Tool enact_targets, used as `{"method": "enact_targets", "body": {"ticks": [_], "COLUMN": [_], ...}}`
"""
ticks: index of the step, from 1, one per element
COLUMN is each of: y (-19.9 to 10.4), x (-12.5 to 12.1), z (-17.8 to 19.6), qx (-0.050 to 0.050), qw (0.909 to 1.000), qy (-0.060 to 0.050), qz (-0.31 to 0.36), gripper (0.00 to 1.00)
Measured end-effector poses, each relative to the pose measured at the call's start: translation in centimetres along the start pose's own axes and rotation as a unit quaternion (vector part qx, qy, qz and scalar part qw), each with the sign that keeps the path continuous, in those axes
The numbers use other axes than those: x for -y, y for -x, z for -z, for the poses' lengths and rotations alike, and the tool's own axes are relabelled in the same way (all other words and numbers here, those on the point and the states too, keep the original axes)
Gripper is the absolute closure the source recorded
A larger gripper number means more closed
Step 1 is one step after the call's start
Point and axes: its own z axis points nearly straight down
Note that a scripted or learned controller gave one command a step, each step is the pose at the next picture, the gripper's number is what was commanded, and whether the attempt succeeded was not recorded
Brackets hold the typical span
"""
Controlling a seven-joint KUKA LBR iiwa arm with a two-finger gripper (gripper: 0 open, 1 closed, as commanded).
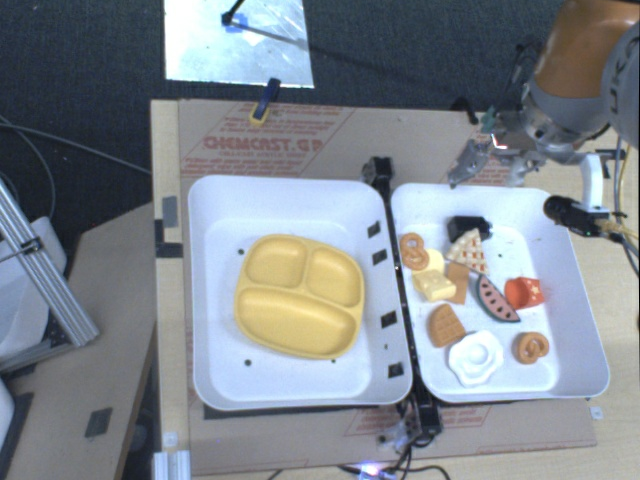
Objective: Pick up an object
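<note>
The right white bin holds several toy foods: a black block, a pale cracker wedge, an orange ring, a yellow cheese piece, a watermelon slice, a red piece, a brown toast, a fried egg and a small doughnut. My gripper hangs over the far rim of this bin, behind the black block. It is open with nothing between its fingers.
The left white bin holds a yellow divided plate. A black hinge strip separates the two bins. Behind the bench lie a shiny sheet and a small blue and yellow tool.
</note>
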Motion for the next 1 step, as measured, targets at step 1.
{"method": "enact_targets", "body": {"ticks": [1], "y": [6.47], "x": [-1.13], "z": [-14.86], "qx": [0.0], "qw": [1.0], "qy": [-0.004], "qz": [-0.003], "gripper": [0.0]}}
